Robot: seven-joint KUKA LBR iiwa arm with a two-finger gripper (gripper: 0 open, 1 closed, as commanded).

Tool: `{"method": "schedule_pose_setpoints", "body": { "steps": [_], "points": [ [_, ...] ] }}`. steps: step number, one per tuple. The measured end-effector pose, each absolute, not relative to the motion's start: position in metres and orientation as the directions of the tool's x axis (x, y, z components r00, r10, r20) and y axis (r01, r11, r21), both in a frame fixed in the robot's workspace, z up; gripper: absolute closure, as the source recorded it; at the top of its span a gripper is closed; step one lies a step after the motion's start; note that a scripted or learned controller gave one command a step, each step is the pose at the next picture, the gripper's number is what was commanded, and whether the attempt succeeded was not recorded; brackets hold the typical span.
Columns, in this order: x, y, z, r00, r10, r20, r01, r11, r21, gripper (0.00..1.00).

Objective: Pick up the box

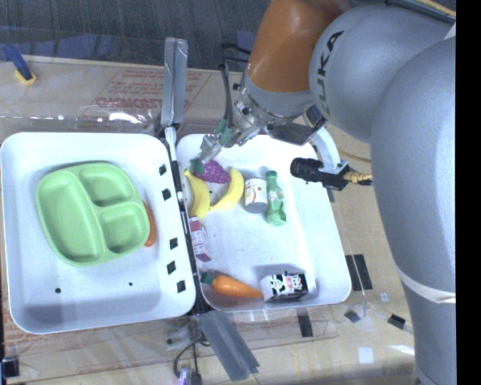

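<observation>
My hand hangs over the right bin, at its 11 o'clock corner, just above the purple grapes. I cannot tell how far it is open, and I see nothing in it. The box lies at 5 o'clock in this bin, black and white, beside the carrot. Its writing is too small to read. My arm says "KUKA". The banana and a green bottle lie near the middle.

Glossy white plastic bins, a matt green plastic tray, a printed cardboard box
</observation>
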State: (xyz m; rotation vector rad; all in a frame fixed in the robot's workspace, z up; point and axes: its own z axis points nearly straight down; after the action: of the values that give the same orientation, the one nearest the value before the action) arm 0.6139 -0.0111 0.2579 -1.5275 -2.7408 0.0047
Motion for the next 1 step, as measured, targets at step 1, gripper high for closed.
{"method": "schedule_pose_setpoints", "body": {
  "steps": [1],
  "points": [
    [0.6557,0.038,0.1909,-0.549,0.836,0.001,0.836,0.549,-0.003,1.0]
  ]
}}
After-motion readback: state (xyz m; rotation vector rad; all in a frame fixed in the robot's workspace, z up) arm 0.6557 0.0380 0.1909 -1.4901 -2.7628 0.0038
